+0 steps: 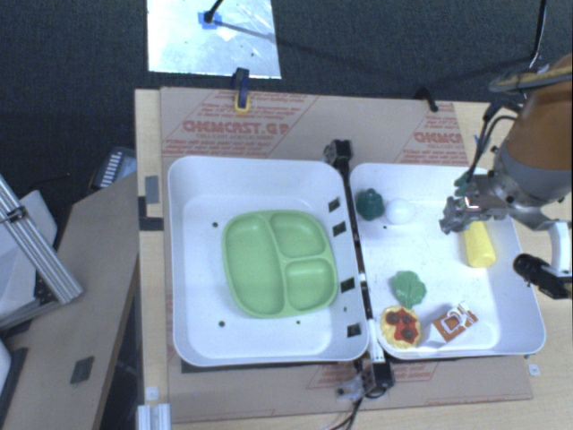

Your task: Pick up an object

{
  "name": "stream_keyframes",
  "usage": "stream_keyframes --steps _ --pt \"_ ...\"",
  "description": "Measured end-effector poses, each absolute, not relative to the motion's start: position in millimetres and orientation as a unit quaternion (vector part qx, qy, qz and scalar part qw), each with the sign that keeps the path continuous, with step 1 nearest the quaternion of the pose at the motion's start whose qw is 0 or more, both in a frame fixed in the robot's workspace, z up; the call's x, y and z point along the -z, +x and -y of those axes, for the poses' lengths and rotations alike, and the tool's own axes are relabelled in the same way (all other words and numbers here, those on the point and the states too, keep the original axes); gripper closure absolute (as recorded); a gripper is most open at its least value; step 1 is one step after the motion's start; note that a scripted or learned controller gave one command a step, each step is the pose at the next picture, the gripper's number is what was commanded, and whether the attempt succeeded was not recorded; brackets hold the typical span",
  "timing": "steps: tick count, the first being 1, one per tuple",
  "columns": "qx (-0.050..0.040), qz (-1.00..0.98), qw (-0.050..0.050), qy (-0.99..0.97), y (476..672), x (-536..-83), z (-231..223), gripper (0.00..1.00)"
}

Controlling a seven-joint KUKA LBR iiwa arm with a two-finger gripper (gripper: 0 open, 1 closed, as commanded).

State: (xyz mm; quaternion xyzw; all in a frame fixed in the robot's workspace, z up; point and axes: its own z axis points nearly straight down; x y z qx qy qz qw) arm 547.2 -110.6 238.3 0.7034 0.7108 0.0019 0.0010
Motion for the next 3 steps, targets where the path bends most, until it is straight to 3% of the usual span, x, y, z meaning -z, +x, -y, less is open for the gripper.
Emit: stream_keyframes --steps 2,3 --pt "-0.0012 -0.711 0.0 0.703 559.0 -231.4 3.4 1.0" --pt "-0.0013 -0.71 0.0 0.704 576.9 -223.4 -41.6 1.0"
